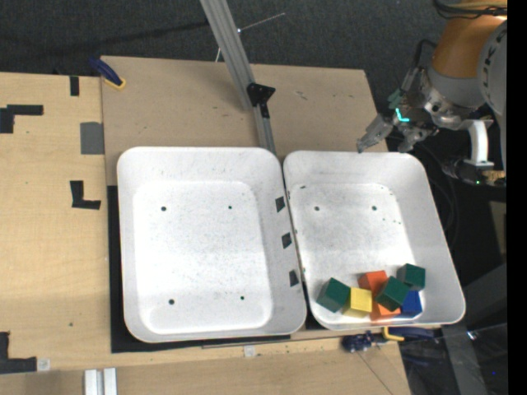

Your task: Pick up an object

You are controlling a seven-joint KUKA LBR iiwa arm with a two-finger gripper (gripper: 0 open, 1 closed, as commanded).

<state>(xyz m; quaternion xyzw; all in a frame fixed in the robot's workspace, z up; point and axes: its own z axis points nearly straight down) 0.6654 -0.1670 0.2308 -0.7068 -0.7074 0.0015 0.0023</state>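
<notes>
White plastic bins sit side by side on a tan wooden counter [189, 89], seen from above at a slant. The left bin [202, 241] takes the centre of the frame; the right bin [362, 237] lies just beside it, their rims touching.

Small blocks huddle in the lower right corner of the right bin, pressed together: a dark green block [334, 294] at the left, a yellow block [360, 301] next to it, an orange block [374, 281] behind, a second green block [395, 291], a third green block [412, 276] at the far right, and a blue block [411, 304] at the front.

The grey and orange arm [469, 44] comes in at the upper right of the frame. Its claw [375, 137] hangs past the upper right rim of the right bin, well apart from the blocks, with nothing between its tips. I cannot tell how wide it stands.

A slanted metal pole [235, 52] crosses the top of the frame.
</notes>
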